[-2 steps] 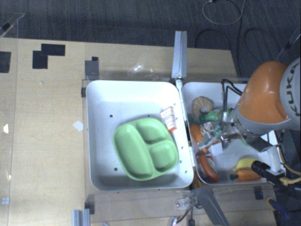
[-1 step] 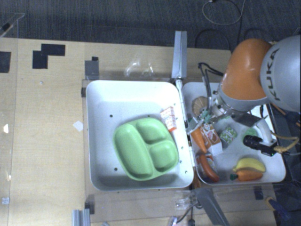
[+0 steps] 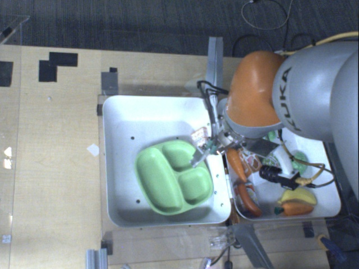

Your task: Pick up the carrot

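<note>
One arm: grey KUKA arm [image 3: 320, 88] with an orange band, reaching in from the right and covering much of the right bin.
Two bins: shallow white plastic bins side by side. The left bin [image 3: 120, 150] holds the plate, the right bin [image 3: 331, 203] holds the food items.
Plate: pale green plastic plate [image 3: 171, 177] with three compartments, lying flat in the left bin. Nothing visible in it.
Gripper: two-finger gripper [image 3: 203, 147] hangs over the wall between the bins, at the plate's upper right edge, so it's on the left-bin side.
Claw state: cannot tell whether it's apart or together. The tip is small and cluttered with cable. Nothing orange seen at it.
Long orange pieces: two elongated orange-brown items along the right bin's left wall, the upper piece [image 3: 235, 164] and the lower piece [image 3: 248, 202]. Could be sausages or carrots, not sure.
Banana: yellow toy banana [image 3: 298, 195] at the right bin's lower right.
Carrot: best guess is the short orange tapered piece with a green stub [image 3: 295, 208], just below the banana and touching or nearly touching it. It lies on the bin floor, well apart from the gripper.
Done: nothing, as far as I can judge. No grasp, no lift.
Left: everything. Move across into the right bin, line up over the carrot, descend, close, lift.
Risk: the carrot sits tight against the banana near the bin wall, so a clean grip looks awkward.
</note>
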You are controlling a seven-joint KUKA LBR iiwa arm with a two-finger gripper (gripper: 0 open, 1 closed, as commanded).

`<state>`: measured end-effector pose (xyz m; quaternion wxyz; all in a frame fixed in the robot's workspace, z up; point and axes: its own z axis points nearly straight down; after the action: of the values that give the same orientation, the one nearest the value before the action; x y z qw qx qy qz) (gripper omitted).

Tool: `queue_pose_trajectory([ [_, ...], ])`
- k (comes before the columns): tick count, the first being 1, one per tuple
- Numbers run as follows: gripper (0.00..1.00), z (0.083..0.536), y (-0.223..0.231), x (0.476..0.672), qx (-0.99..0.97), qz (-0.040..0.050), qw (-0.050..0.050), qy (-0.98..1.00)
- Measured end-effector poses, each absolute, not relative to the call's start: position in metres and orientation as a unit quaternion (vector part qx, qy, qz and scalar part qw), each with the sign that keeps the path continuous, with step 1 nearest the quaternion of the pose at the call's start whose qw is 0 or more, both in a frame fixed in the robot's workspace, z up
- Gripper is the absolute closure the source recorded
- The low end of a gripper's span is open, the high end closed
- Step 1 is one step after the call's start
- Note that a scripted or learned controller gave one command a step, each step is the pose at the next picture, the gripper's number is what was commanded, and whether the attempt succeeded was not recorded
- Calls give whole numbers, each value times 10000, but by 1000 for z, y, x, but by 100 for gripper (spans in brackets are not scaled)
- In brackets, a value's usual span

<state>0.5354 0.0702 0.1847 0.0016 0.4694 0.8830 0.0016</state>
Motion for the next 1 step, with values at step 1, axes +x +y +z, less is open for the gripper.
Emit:
queue_pose_trajectory([
  [1, 0, 350, 10, 593, 4382, 24, 43, 8988],
])
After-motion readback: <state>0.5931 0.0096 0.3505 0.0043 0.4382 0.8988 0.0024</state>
